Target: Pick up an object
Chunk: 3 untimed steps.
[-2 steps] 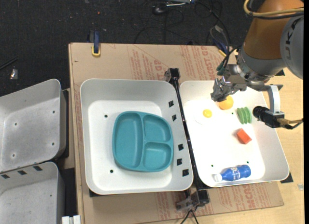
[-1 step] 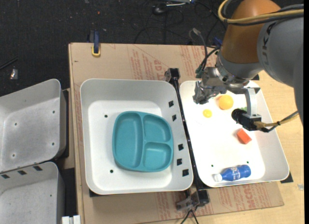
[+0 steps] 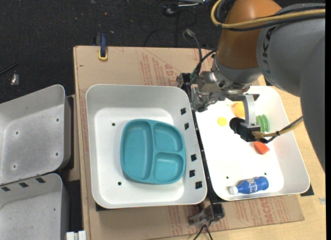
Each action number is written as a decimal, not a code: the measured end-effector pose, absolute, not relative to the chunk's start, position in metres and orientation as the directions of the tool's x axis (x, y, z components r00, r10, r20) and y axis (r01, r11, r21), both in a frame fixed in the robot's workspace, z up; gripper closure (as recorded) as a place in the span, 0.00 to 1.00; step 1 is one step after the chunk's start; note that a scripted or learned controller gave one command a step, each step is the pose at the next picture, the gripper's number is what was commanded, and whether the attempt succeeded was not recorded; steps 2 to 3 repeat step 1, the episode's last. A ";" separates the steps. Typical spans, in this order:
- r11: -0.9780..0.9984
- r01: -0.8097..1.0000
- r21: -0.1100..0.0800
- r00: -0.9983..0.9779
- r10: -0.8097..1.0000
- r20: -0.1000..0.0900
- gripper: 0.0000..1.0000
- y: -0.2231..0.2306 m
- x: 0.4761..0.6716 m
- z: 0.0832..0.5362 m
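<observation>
Nothing is lifted yet: the end effector [image 3: 205,95], open or closed I cannot tell, hangs over the right bin's [image 3: 232,162] far inner corner, while the blue bottle [image 3: 251,185], yellow piece [image 3: 222,121] and red block [image 3: 262,148] lie in that bin, unpicked.

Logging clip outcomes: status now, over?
Gripper over right bin's far-left corner, grasp unclear. Bottle, green piece, red piece loose in that bin. Plate in left bin.

Dark speckled floor [image 3: 36,27]; a brown board [image 3: 139,63]; blue clamp [image 3: 103,46] on its edge.
</observation>
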<state>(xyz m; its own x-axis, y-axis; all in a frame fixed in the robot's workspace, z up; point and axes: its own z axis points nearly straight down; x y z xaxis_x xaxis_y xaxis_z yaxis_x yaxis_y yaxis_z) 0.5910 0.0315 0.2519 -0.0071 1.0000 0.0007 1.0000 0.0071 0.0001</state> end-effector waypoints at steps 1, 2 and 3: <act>0.009 1.000 0.001 -0.009 1.000 0.001 1.00 0.092 0.596 0.249; 0.009 1.000 0.001 -0.009 1.000 0.001 1.00 0.092 0.596 0.249; 0.009 1.000 0.001 -0.009 1.000 0.001 1.00 0.092 0.596 0.249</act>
